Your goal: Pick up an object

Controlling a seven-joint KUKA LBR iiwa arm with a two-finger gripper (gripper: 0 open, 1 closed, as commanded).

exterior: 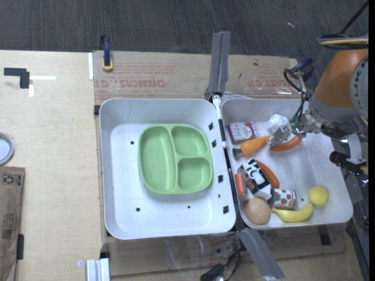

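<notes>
- You've got the grey arm w/ orange band [345, 78] coming in from 3 o'clock, over the right shallow white bin [328, 174].
- Gripper [281, 134] sits low at the bin's 12 o'clock area, tip just beside a red-orange elongated toy (chili or sausage) [287, 146] and an orange toy carrot w/ green top [252, 146]. Can't tell its state, too small and blurred; nothing visibly held.
- White crumpled item [277, 122] just above the gripper, at its 12 o'clock.
- Small maroon-and-white packet [241, 131] at the bin's 11 o'clock, touching the carrot's upper side.
- Bin centre: black-and-white carton-like toy [253, 176] w/ a red sausage shape [269, 171] alongside.
- Bin's 6 o'clock: tan round egg-like toy [256, 211], small red-and-white printed box [283, 198], yellow toy banana [294, 213], yellow round lemon [318, 195] at approx 5 o'clock.
- Left shallow white bin [117, 157] holds a light green three-compartment plastic plate [174, 158], approx centre.
- Bench [47, 133] at 9 o'clock: tape roll [4, 149] at the edge, brown cardboard piece [10, 209] below it.
</notes>
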